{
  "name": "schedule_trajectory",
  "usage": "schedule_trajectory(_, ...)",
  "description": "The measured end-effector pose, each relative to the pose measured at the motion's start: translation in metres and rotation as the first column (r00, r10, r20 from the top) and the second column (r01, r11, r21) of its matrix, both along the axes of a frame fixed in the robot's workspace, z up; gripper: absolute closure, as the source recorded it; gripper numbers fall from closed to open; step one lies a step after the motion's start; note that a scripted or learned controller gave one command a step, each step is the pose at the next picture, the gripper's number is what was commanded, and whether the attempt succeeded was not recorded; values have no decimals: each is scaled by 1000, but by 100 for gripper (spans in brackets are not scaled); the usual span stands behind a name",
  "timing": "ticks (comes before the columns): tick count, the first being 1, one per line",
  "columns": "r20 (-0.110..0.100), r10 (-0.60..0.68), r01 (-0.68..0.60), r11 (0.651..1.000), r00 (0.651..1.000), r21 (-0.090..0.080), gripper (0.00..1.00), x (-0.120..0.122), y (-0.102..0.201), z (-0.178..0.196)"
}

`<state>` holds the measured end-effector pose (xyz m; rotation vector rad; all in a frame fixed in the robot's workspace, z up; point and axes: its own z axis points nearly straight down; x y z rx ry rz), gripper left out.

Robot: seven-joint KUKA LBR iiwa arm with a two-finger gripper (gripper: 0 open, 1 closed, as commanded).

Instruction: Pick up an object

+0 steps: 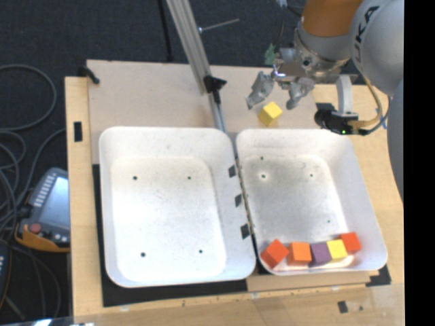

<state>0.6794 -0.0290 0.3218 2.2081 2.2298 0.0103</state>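
Claw: the gripper (275, 99) hangs over the bench's far edge, beyond the right bin (363, 182), its two fingers spread wide with nothing between them.
Nearest thing: a yellow cube (270, 113) sits just below the fingertips, on the bench (149, 94) outside the bin's far rim; whether it rests there or is in the air I cannot tell.
Handling: it looks small, light and stiff, probably foam or wood; flat opposite faces should take the fingers well.
Other choices: five cubes (312, 250) in a row along the right bin's near wall, touching, so awkward to straddle.
Hard to see: the fingertips are blurred; the arm (353, 12) is cut off at the top.
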Motion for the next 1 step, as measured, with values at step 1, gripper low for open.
schedule_trajectory(1, -7, -1, 1, 1000, 1000, -1, 0, -24, 88, 3)
